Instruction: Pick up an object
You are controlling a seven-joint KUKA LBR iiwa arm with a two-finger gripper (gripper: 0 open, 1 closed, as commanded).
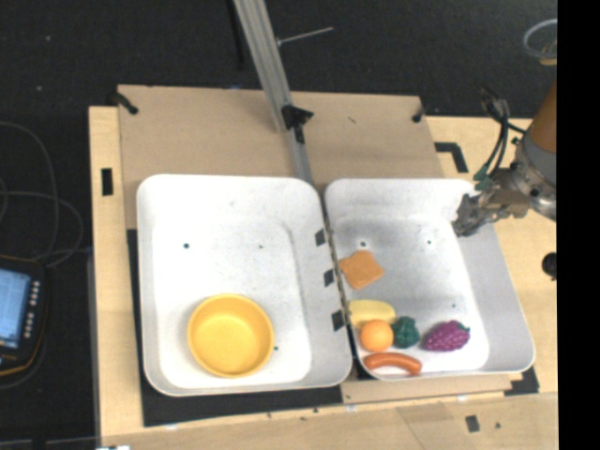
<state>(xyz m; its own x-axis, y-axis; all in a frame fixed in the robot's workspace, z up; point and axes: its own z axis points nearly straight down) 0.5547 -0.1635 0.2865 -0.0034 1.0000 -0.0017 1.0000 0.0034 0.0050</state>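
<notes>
Tan bench bears two white bins; dark floor around.

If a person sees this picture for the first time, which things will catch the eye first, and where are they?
The eye goes first to the yellow bowl, alone in the near part of the left bin. Next is the cluster of toy food in the near corner of the right bin: an orange, purple grapes and a tan slice a little apart. The claw hangs over that bin's far right rim.
</notes>
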